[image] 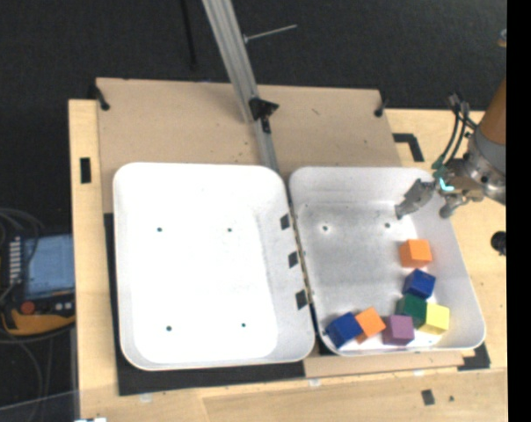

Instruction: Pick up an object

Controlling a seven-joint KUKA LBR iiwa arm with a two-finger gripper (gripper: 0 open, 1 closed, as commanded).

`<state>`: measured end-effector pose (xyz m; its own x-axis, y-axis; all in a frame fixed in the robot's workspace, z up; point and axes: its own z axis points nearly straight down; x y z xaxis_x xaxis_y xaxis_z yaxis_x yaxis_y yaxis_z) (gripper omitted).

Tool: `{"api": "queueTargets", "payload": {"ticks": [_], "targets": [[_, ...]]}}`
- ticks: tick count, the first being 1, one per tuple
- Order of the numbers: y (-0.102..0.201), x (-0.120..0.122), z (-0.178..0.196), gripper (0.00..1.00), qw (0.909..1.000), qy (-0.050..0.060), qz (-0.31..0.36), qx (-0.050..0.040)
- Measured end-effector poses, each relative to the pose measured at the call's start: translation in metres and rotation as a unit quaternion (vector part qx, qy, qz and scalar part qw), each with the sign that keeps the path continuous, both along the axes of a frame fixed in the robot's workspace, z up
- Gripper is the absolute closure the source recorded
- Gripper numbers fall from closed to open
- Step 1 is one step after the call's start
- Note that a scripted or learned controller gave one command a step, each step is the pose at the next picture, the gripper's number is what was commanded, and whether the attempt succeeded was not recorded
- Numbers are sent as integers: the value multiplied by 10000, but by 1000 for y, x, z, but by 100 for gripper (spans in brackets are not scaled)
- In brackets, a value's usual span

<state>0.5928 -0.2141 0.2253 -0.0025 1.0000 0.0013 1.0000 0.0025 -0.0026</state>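
The claw (431,200) hangs with fingers spread, nothing between them, over the right bin (353,192) — the orange cube (415,252) lies near, at its six o'clock, apart from it.

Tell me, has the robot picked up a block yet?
Not yet. Nothing looks done: all seven blocks sit in the right bin. The hand hovers open above the bin's far right corner, holding nothing. The nearest is the orange block. Left to do: lower, close and lift one.
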Motion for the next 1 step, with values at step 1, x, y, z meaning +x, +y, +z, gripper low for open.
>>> {"api": "queueTargets", "payload": {"ticks": [1], "targets": [[0, 1, 3, 0, 10000, -20, 11, -15]]}}
